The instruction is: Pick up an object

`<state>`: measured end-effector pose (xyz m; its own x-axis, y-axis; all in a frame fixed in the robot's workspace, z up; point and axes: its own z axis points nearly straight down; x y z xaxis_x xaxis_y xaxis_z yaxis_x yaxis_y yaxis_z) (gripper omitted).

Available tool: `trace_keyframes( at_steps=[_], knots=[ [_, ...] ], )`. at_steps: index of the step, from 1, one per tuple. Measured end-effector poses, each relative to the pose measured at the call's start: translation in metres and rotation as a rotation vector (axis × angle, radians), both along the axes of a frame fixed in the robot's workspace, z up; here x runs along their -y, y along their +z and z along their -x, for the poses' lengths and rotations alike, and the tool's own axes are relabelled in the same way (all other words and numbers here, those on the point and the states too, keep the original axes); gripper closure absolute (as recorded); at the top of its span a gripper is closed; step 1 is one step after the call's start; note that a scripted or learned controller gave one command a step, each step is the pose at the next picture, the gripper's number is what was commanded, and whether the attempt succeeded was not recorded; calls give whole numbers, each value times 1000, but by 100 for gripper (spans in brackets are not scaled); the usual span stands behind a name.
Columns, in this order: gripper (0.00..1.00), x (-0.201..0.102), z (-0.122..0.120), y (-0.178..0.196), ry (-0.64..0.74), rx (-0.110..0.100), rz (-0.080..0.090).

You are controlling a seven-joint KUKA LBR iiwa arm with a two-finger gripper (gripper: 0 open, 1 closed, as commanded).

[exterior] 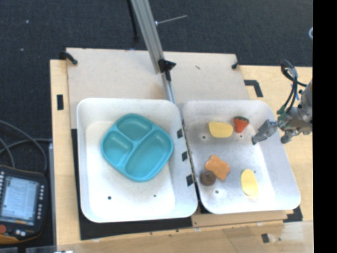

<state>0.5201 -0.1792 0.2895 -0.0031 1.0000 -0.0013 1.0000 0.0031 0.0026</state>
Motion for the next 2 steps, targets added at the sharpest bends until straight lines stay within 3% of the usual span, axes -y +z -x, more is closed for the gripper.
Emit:
trace_keyframes(
  at_steps=[1,2],
  knots=[
    [0,0,0,0,-1,0,0],
    [0,-9,2,-50,-3,-5,-1]
  ],
)
